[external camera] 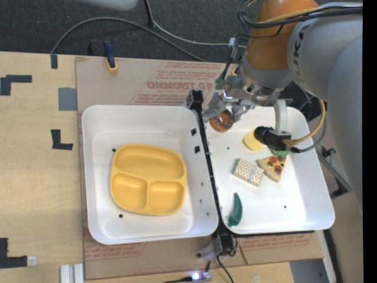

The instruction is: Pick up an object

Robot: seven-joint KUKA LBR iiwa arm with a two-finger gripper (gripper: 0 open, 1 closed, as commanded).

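Note:
My gripper (224, 114) hangs over the far left corner of the right bin (306, 217), close to the divider between the bins. A small round brown object (222, 122) sits between its fingertips, and the fingers are shut on it. On the right bin's floor lie a pale yellow piece (253, 142), a speckled square block (248, 172), a toy pizza slice (274, 167) and a green curved pod (235, 209).
The left bin (94, 128) holds a yellow divided plate (148, 178). A black cable with a dark connector (270, 137) loops from the arm over the right bin's far side. Cardboard underlies both bins, and a blue-and-yellow clamp (109, 58) stands at the back left.

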